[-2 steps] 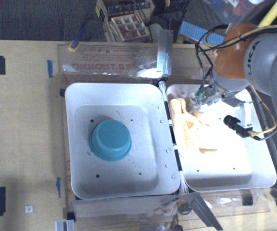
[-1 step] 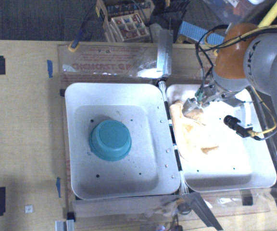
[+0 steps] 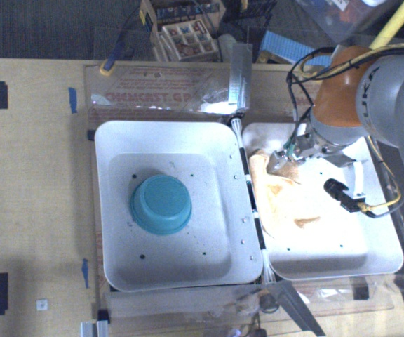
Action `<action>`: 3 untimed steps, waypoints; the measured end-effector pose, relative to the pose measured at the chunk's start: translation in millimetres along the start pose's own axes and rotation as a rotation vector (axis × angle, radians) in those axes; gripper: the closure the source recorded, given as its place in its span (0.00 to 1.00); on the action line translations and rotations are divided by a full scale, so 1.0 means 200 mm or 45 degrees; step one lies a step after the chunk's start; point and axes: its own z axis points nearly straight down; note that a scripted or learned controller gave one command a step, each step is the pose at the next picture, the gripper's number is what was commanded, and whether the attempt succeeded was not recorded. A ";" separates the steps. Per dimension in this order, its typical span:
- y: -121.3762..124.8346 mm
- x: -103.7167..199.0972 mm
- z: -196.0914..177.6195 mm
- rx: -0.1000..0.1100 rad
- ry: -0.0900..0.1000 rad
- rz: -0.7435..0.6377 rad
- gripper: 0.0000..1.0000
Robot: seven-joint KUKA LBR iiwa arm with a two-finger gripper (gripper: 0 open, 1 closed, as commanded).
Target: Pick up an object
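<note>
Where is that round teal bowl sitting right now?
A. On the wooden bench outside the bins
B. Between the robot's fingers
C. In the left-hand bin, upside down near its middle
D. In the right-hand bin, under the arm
C. The teal bowl rests bottom-up on the floor of the left bin, well away from the gripper, which is over the right bin.

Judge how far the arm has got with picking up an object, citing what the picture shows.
Done: the arm has reached over the right bin, with its gripper low near the top-left corner, beside a tan object. In hand: nothing visibly. Left: grasping and lifting an object. The teal bowl sits upside down, untouched, in the left bin.
</note>
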 end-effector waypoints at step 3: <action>-0.14 0.04 0.00 -0.002 -0.003 0.050 0.00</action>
